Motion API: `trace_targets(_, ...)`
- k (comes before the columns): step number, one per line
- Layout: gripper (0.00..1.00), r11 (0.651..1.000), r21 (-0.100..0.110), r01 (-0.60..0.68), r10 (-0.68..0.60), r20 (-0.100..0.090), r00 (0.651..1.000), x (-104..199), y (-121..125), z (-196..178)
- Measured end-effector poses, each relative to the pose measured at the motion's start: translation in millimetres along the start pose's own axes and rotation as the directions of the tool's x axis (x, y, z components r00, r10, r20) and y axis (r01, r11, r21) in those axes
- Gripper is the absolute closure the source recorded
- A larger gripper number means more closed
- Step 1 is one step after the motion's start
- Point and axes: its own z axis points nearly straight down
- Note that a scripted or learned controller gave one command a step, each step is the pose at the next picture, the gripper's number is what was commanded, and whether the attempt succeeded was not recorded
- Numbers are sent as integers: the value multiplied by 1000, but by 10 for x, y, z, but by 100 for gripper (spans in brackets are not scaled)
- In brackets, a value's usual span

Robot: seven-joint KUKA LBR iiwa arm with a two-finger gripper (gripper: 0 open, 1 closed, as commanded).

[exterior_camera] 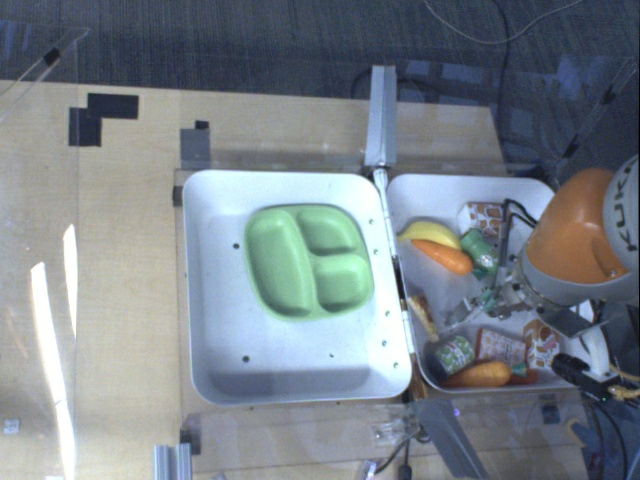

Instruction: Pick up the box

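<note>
The gripper point(492, 298) hovers in the right bin point(440, 193); its grasp I cannot tell. The box point(515, 346) lies at its five o'clock; best descend squarely, clear of the carrot point(443, 256).

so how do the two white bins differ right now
The left white plastic bin holds one thing, a green divided tray lying flat at its middle; the right white plastic bin holds a jumble of small items, among them a yellow banana and an orange carrot. The arm's gripper reaches into the right bin, not the left. Both are shallow, side by side.
</note>
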Motion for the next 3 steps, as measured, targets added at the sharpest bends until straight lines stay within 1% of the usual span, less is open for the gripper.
trace_targets(1, 0, 1000, 0, 0, 0, 0, 1000, 0, 0, 1)
trace_targets(2, 0, 972, 1, -234, 234, -1, 972, -280, 481, 10)
trace_targets(3, 0, 966, 46, -256, 257, -20, 966, -876, 950, 49)
